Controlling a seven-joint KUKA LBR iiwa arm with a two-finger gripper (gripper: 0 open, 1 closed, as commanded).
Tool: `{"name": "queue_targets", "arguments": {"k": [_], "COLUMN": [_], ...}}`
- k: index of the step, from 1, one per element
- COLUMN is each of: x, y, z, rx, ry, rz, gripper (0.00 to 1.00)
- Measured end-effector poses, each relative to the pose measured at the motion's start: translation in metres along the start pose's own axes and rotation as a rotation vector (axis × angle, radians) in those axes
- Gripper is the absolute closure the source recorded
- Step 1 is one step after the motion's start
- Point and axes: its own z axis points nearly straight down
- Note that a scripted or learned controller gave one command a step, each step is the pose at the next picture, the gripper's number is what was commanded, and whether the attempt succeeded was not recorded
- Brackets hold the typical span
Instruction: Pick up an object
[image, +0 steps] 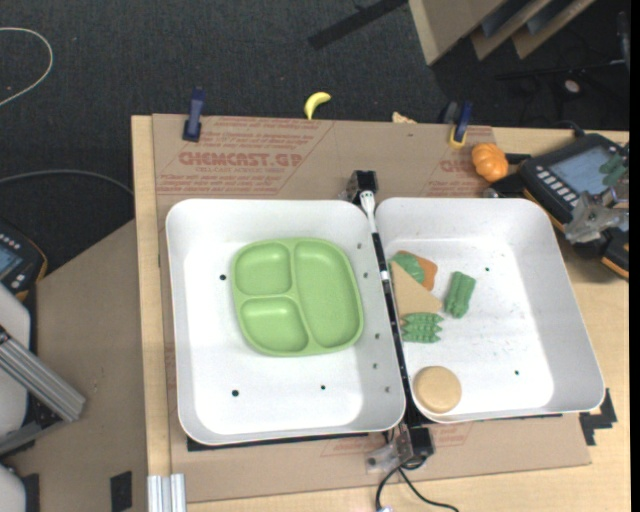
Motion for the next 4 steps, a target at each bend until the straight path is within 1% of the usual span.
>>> {"name": "queue_targets", "arguments": {"k": [1, 2, 3, 4], "x": [-0.056, -0.018, -0.055, 0.032], "y": [0.003, -0.019, -0.025, -0.057], "z": [0.019, 0.026, 0.056, 0.085], "rx": [0.003, 0.009, 0.010, 0.013], "ry": [-0.003, 0.002, 0.001, 0.007], "rz": [0.007, 0.002, 0.008, -0.003], "gripper": [1.00, 1.00, 1.00, 1.00]}}
